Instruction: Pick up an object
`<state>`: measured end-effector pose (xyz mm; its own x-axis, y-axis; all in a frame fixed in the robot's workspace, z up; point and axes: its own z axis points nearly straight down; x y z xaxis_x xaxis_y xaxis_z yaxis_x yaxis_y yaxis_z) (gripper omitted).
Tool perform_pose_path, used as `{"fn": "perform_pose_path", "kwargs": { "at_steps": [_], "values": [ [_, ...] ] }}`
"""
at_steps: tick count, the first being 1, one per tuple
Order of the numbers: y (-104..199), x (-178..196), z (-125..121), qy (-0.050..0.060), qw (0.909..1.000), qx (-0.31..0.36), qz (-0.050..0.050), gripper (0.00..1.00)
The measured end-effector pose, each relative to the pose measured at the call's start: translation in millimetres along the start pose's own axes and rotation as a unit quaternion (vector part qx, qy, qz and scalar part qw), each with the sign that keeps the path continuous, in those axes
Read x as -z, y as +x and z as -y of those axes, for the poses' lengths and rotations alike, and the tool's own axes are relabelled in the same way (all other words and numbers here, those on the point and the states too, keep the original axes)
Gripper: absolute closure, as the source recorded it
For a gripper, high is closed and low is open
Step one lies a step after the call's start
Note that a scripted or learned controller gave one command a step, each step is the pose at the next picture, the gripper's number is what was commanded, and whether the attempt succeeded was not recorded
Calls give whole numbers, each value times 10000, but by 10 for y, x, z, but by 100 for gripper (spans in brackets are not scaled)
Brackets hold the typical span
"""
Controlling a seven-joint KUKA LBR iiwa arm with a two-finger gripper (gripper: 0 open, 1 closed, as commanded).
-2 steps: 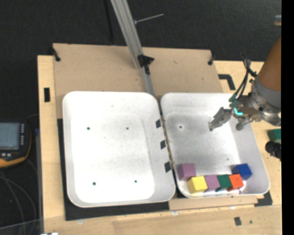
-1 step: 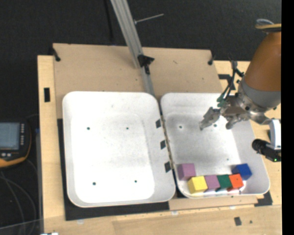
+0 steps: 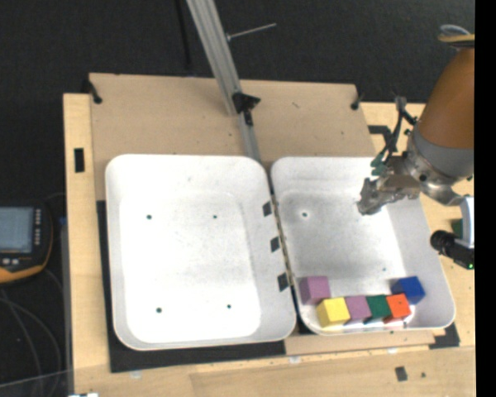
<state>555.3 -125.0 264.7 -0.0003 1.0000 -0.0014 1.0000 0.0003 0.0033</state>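
Observation:
Several small blocks lie along the near edge of the right bin (image 3: 339,180): a purple block (image 3: 316,288), a yellow block (image 3: 334,311), a lilac block (image 3: 357,307), a green block (image 3: 378,306), an orange block (image 3: 397,306) and a blue block (image 3: 409,289). My gripper (image 3: 370,203) hangs over the far right part of this bin, well behind the blocks, with nothing visible between its fingers. The grey arm with its orange band (image 3: 450,98) comes in from the right.
The left bin (image 3: 190,246) sits beside the right one, with small clips on the shared wall (image 3: 274,242). A slanted metal rail (image 3: 219,56) rises behind the bins. A handheld device (image 3: 12,234) lies off the bench at the left.

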Motion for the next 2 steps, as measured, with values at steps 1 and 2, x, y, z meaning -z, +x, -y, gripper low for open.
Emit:
{"fn": "perform_pose_path", "kwargs": {
  "at_steps": [1, 2],
  "values": [
    [676, -484, 148, 33, 10000, 33, -16, 100],
    [1129, 373, 105, -33, 10000, 37, -13, 100]
  ]
}}
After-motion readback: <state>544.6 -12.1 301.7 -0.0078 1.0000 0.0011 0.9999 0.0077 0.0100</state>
